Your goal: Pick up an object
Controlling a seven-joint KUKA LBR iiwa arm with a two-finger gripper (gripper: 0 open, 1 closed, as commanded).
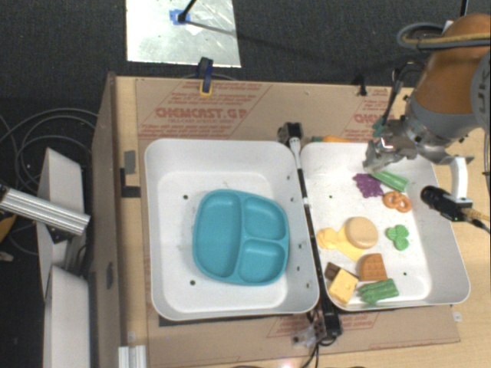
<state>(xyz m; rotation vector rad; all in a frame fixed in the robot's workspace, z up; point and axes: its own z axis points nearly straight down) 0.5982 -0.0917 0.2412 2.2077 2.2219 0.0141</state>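
Note:
My gripper (378, 159) hangs over the back part of the right bin (453, 271), at the end of the grey and orange arm coming in from the right. Just in front of it lie a purple bunch of grapes (368, 185) and a green pod-shaped piece (392, 180). The gripper's tip is close above the grapes; whether it touches them cannot be told. Farther forward lie an orange pretzel (397, 201), a green broccoli piece (397, 236), a tan bun (361, 232) and a yellow piece (332, 240).
A toast slice (373, 267), a cheese cube (343, 286), a small brown piece (331, 270) and green beans (378, 290) fill the right bin's front. A blue divided plate (240, 236) lies in the left bin (173, 205). An orange piece (335, 139) lies by the right bin's back rim.

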